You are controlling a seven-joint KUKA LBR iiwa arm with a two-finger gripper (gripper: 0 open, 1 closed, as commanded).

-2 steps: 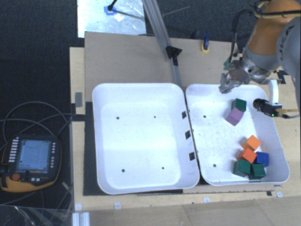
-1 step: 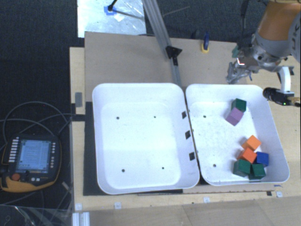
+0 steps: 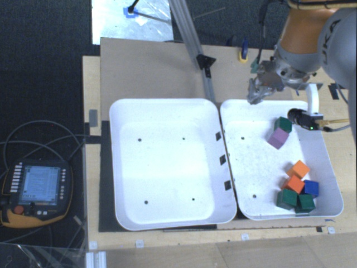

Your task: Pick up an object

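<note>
In the right bin (image 3: pixel 245 205), at its near right corner, sits a cluster of blocks: two green blocks (image 3: pixel 295 200) nearest, a blue block (image 3: pixel 310 188) just beside them, and two orange blocks (image 3: pixel 297 176) touching behind. Farther back, apart from the cluster, a purple block (image 3: pixel 277 138) lies against a small green block (image 3: pixel 283 124). The left bin (image 3: pixel 128 205) sits alongside. At the far rim of the right bin the gripper (image 3: pixel 256 96) hangs with nothing visibly between its fingers; whether they are spread or closed I cannot tell, as they look blurred.
</note>
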